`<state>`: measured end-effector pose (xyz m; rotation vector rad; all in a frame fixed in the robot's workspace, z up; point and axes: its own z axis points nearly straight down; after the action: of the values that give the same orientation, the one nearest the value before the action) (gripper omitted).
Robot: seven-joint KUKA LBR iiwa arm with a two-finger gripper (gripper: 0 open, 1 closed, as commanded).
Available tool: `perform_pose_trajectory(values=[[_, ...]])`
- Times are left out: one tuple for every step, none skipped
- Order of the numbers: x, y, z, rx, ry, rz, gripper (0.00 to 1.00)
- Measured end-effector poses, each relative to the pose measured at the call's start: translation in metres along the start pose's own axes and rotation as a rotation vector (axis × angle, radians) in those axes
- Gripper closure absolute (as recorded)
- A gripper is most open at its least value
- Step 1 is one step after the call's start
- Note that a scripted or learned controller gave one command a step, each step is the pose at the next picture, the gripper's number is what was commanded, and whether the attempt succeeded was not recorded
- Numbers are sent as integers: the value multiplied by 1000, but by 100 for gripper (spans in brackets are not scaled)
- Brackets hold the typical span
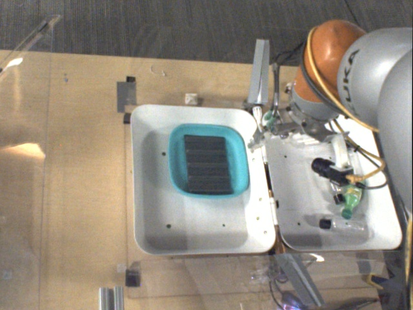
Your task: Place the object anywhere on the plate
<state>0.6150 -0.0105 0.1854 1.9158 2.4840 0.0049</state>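
Turquoise sets the target apart: a turquoise rounded-square plastic plate [176,166] lies flat on the floor of the left white bin [155,228], towards that bin's upper right, and on its middle rests a dark grey ribbed rectangular slab [208,164], long side running up and down the frame and wholly inside the plate's raised rim. I take that slab to be the task's thing, and since any spot on the plate counts, the placing looks to me already met; the rim would also keep it from sliding off. The gripper [343,189] hangs over the right white bin [297,196], in the right middle of the frame and well apart from the plate, with the grey arm [387,76] reaching in from the upper right. Whether the gripper is released or clenched I cannot tell from this slant. A small green piece [349,203] sits right at its tip, and I cannot tell whether that is a loose thing or part of the tool. A small black piece [324,223] lies on the bin floor just below and to the left of it. For moving, the left bin has bare white floor left of and below the plate, while the plate's right edge sits close to the wall shared by the two bins, so any crossing from right to left must clear that double rim. The wooden bench [64,205] around the bins lies open on the left of the frame.
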Motion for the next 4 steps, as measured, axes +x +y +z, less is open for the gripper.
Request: perform_pose_trajectory(values=[[0,0,0,0,0,0,0],[0,0,0,0,0,0,0],[0,0,0,0,0,0,0],[0,0,0,0,0,0,0]])
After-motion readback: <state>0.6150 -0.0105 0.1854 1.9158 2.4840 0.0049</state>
